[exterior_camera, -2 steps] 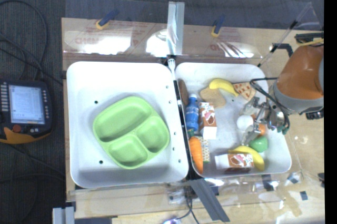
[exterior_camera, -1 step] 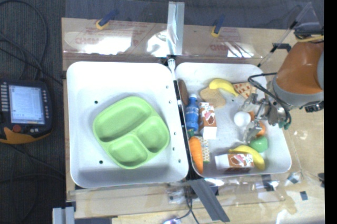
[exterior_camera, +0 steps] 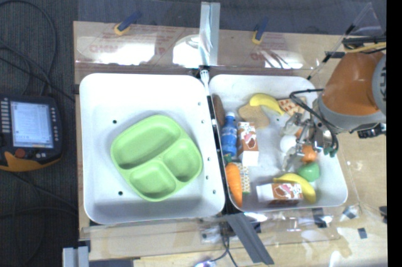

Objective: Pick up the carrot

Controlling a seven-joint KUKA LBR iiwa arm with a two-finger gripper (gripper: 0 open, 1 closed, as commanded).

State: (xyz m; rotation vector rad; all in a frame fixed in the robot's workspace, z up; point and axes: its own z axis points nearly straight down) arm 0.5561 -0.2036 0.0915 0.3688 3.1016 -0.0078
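Note:
The carrot (exterior_camera: 233, 179) is orange and lies lengthwise against the left wall of the right bin (exterior_camera: 336, 190), near its front corner. My gripper (exterior_camera: 301, 145) hangs over the right half of that bin, well to the right of the carrot and apart from it. It sits just above a small orange piece (exterior_camera: 308, 151) and a green fruit (exterior_camera: 309, 171). Nothing of the carrot is covered by the arm.
The right bin also holds a blue bottle (exterior_camera: 228, 134), a small carton (exterior_camera: 249, 139), a banana (exterior_camera: 266, 102), a bread slice (exterior_camera: 252, 115) and a brown box (exterior_camera: 284, 191) with a yellow fruit beside it. A green divided plate (exterior_camera: 157, 157) lies in the left bin (exterior_camera: 100, 102).

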